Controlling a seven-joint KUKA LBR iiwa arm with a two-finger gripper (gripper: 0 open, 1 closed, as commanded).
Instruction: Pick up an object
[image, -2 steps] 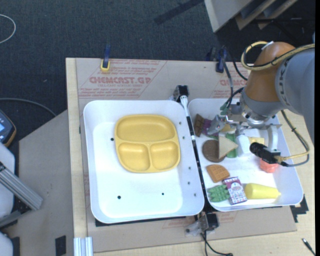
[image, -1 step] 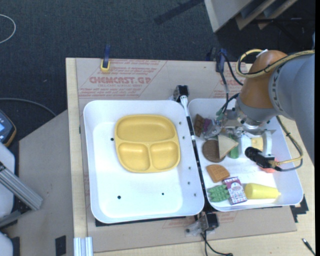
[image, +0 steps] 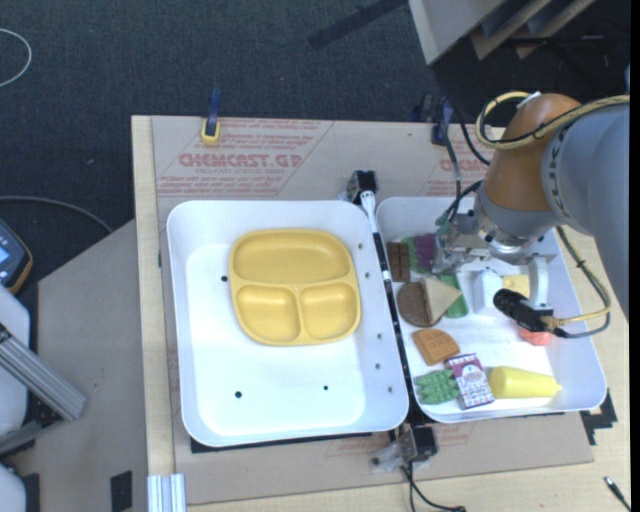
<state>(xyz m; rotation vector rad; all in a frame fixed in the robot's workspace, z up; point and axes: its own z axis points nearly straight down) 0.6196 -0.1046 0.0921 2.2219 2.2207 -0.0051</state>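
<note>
Approach step: tool (image: 470, 262) low over toys at right bin's (image: 580, 300) far edge, grip state unclear; next needs a confirmed close.

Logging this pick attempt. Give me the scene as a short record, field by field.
left bin: holds a yellow divided tray
right bin: holds the loose items
items near bin front: yellow block, small pink carton, green piece, tan cookie-like piece
items near bin middle: brown wedge, dark chocolate-like bar
arm: reaches in from the right, over the right bin's far half
tool: low over the items by the purple piece; grip state not readable
held object: none visible
</note>
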